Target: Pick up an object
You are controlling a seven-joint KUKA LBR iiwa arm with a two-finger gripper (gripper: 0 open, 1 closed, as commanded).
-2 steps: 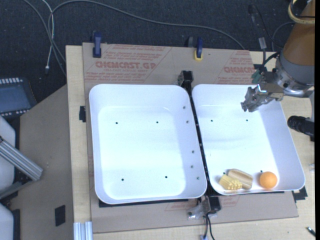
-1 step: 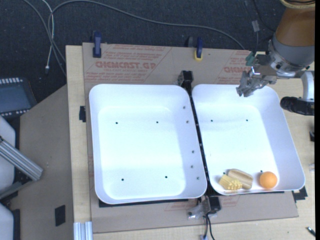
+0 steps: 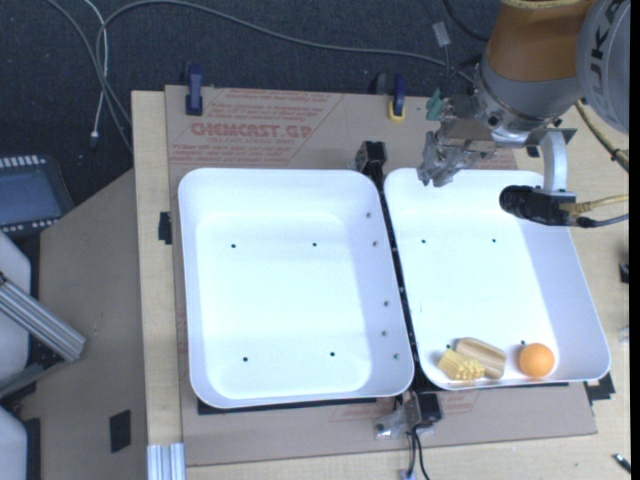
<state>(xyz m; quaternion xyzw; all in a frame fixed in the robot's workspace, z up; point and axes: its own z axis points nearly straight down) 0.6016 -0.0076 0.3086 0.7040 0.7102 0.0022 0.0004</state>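
Over the back corner of the right bin (image 3: 480, 278), on the side next to the left bin (image 3: 290, 298), hangs my claw (image 3: 438, 171). It points down toward the rim of the right bin at this corner. I cannot tell how far the claw is open, and I cannot tell if it has hold of something, because from this angle the tip is small and dark.

Three small things lie inside the right bin, all along its front wall and well apart from my claw. An orange ball (image 3: 537, 359) is near the front corner on the outer side of the right bin. A little toward the left bin from the ball lies a pale brown roll (image 3: 482, 350), on its side. A yellow corn cob (image 3: 460, 367) lies just in front of the roll and touches it.

The left bin stands just beside the right bin, their long walls almost touching. A black clip (image 3: 372, 155) sits at the back end of the gap between them, near the corner of the right bin where my claw is. Both bins rest on a brown board on the bench (image 3: 260, 128). Two blue clamps (image 3: 193, 88) hold the back edge of the board, beyond the right bin.
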